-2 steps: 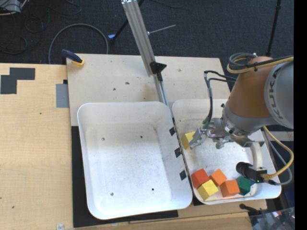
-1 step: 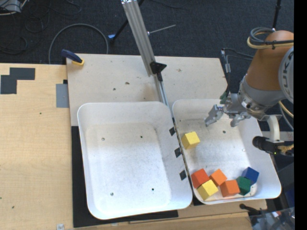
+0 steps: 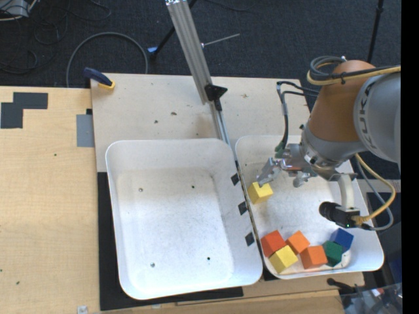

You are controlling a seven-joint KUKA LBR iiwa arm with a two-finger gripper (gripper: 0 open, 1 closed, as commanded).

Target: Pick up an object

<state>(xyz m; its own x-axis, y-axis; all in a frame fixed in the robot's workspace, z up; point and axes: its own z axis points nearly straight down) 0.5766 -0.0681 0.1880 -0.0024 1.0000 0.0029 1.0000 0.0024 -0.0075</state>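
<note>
Hand being positioned beside lone yellow block in right bin; finger state cannot be determined; block being targeted, judged easiest isolated pick

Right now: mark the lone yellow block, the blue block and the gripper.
lone yellow block (image 3: 260, 191), camera view, middle of its top face.
blue block (image 3: 342, 237), camera view, middle of its top face, right bin's near corner.
gripper (image 3: 284, 173), camera view, midway between its fingertips, just above the yellow block.
</note>
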